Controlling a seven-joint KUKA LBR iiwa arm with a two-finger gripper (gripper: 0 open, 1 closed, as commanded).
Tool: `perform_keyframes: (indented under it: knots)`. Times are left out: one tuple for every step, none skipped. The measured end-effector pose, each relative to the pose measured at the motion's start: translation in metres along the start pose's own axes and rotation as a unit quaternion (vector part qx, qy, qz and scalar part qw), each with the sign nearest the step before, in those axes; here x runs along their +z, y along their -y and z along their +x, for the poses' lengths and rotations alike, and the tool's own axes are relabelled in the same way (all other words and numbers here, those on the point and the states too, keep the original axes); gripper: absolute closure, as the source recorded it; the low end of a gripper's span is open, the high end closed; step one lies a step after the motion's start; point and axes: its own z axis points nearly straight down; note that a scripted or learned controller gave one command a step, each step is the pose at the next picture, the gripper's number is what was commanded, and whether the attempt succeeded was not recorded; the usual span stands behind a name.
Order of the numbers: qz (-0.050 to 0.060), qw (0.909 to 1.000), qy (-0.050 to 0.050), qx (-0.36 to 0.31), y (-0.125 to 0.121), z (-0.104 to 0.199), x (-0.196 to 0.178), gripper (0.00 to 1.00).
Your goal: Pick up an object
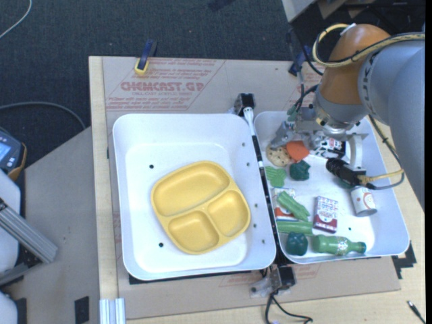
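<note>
One orange piece [297, 151], seemingly under tool [312, 138]

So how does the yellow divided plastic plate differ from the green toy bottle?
The yellow divided plastic plate lies in the left white bin with nothing else around it; the green toy bottle lies in the right white bin among many small items. The plate is far larger, broad and flat with three compartments; the bottle is slim and lies on its side near the front edge. Both sit apart from the gripper.
</note>
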Motion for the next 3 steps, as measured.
perform_keyframes:
  knots:
    - [0.001,1.0000,0.000,0.000,0.001,0.000,-0.008,1.00]
    - [-0.001,1.0000,0.000,0.001,0.004,-0.004,-0.070,1.00]
    - [-0.001,1.0000,0.001,0.000,0.002,-0.004,-0.125,1.00]
